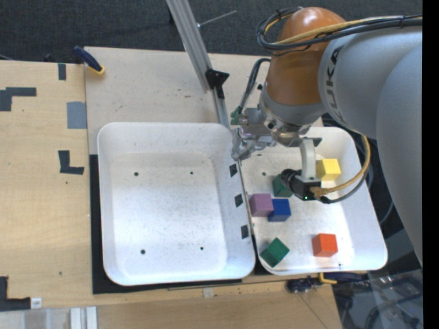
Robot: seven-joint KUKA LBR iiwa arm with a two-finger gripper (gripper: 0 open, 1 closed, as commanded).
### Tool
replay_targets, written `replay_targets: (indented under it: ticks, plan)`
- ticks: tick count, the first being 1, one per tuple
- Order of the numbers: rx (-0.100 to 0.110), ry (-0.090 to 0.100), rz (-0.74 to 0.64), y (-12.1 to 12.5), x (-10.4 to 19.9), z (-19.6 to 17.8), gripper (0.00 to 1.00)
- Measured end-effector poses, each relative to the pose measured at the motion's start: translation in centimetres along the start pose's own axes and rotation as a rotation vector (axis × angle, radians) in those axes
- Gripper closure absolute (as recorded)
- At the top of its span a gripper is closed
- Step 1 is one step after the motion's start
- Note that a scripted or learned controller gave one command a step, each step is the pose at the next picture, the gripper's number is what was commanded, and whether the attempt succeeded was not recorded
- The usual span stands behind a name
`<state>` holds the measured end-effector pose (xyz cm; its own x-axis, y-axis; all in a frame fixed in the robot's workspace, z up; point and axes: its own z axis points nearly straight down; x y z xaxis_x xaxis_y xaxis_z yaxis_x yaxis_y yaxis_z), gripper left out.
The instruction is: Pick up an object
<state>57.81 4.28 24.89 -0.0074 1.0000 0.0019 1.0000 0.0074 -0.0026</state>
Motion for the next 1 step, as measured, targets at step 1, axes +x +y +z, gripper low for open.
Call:
replay_targets:
  ticks: [1]
  plan:
    - [0.001,0.0,0.0,-1.92,5.59,0.09,1.0]
